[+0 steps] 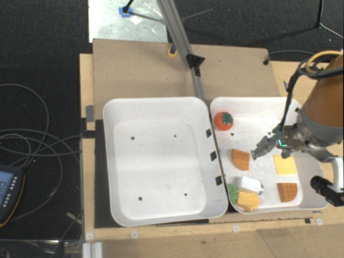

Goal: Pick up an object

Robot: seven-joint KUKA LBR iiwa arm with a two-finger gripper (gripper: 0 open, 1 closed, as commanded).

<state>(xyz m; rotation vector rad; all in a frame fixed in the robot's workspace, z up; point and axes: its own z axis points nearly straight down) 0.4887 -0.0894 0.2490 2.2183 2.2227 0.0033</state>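
Brown bench (134, 71), dark cabled floor (37, 47)

Both bins (161, 160) look like matt white plastic, faintly speckled. The counter (226, 71) around them reads as dull brown board, like cardboard or unfinished wood. At twelve o'clock a smooth grey metal pole (174, 23) crosses a shiny, reflective floor panel (115, 15). The tomato (223, 120) looks glossy.

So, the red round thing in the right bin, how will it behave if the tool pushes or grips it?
The red ball-like toy looks round, so a push would probably send it rolling across the right bin. Its curved sides may slip out of a pinch. It appears small, likely plastic, so probably light.
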